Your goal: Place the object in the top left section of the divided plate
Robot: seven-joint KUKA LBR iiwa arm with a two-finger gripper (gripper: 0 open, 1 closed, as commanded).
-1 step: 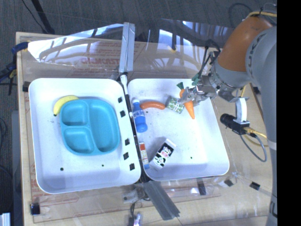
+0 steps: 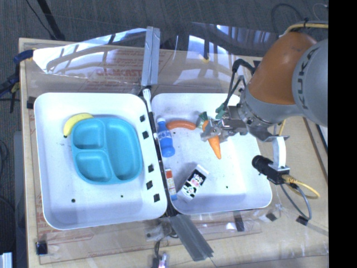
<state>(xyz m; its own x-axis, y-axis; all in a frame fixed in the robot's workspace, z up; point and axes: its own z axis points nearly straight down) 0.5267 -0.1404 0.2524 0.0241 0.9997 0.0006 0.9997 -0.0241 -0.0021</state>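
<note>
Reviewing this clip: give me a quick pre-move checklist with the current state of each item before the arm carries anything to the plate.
1. Carrot at the end effector, in the right bin: ok.
2. Firm grasp on carrot: cannot tell.
3. Divided plate sits in the left bin: ok.
4. Top left section free of objects: ok.
5. Banana lies beside the plate's upper left rim, outside it: ok.
6. Blue bottle and small box lie apart from the carrot: ok.

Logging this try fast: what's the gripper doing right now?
Gripper: over the right bin, at the carrot's top; open or shut cannot be told.
</note>
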